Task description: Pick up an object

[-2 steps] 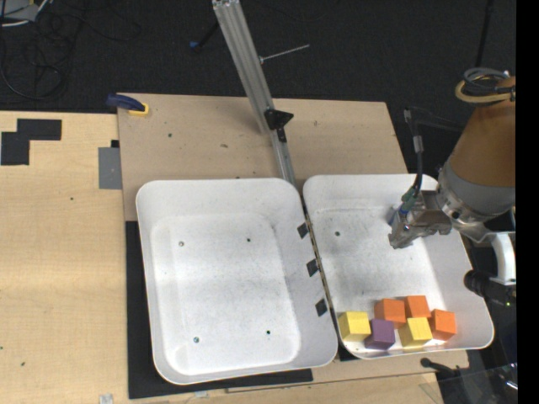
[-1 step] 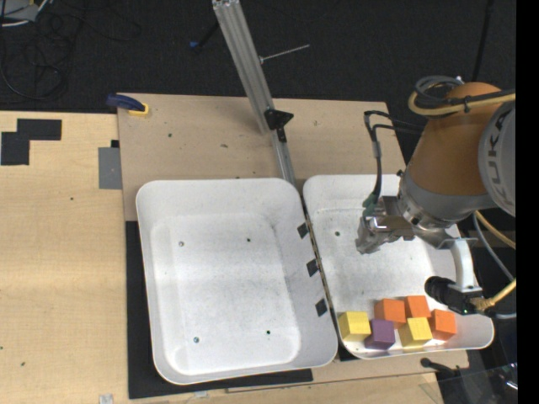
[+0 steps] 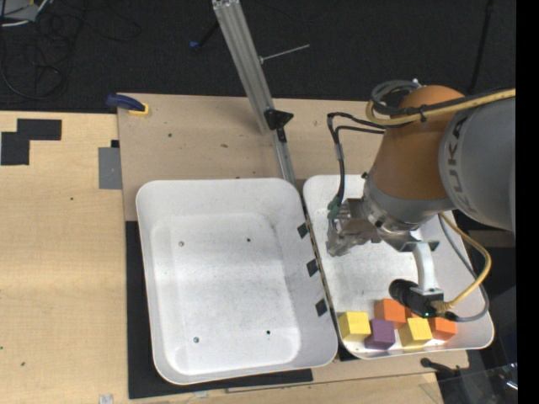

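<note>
Several small blocks lie in the near corner of the right bin (image 3: 364,276): a yellow block (image 3: 355,324), a purple block (image 3: 382,333), another yellow block (image 3: 414,332), and orange blocks (image 3: 392,310) beside and behind them. My gripper (image 3: 341,241) hangs over the left middle of the right bin, well behind the blocks and close to the divider between the bins. Nothing is visible between its tips. The arm's grey and orange wrist (image 3: 413,162) covers the far part of the right bin.
The left bin (image 3: 223,276) is a large white tray with a few dark specks. A slanted aluminium rail (image 3: 251,70) stands behind the bins. Black clips line the shared edge between the bins. A black cable and yellow hose loop near the right bin's right rim.
</note>
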Available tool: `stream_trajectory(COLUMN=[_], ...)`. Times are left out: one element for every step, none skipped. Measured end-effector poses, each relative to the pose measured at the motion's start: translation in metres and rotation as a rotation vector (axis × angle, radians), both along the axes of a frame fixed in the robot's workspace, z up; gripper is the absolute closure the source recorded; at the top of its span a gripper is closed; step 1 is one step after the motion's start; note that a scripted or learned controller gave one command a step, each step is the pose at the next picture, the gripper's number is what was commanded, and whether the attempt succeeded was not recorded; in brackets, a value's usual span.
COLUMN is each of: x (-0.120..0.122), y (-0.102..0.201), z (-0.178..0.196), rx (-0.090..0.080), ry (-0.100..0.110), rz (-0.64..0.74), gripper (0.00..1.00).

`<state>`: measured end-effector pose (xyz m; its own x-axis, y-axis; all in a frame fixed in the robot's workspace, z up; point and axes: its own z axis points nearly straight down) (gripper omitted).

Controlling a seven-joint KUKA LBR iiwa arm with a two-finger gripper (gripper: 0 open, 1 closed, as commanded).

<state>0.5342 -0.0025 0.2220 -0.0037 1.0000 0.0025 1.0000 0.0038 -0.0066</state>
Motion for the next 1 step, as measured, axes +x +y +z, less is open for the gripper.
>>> stream_trajectory(x=[-0.0019], y=[0.0549], z=[0.0107], rx=[-0.001], ry=[-0.004], rz=[0.0], gripper=[1.0])
